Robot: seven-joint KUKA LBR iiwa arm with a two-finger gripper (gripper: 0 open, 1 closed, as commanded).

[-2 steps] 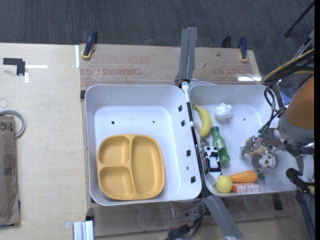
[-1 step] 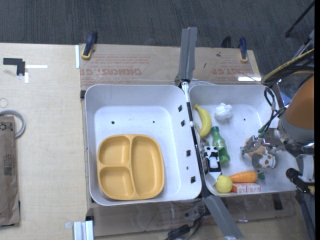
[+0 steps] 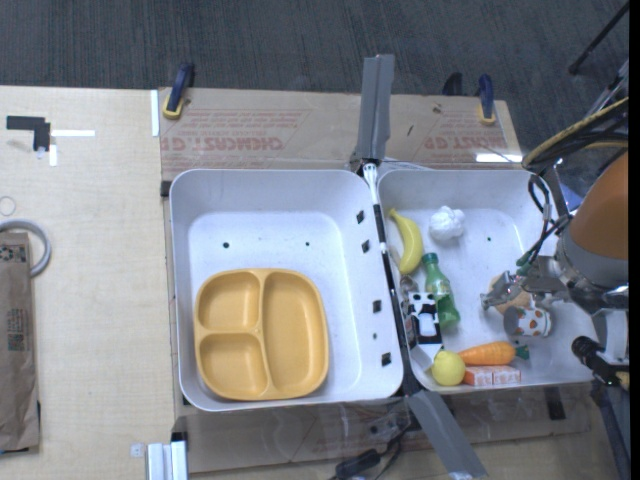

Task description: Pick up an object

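Observation:
The right bin holds a banana, a crumpled white wad, a green bottle, a black-and-white item, a lemon, a carrot and a small red box. My gripper is low over the right side of this bin, reaching in from the right. A white object with orange spots lies just below and right of it, partly hidden by the wrist. I see nothing clearly held.
The left bin contains a yellow divided plate. Cables and the arm's orange band crowd the right bin's right edge. A brown paper bag lies on the bench at far left.

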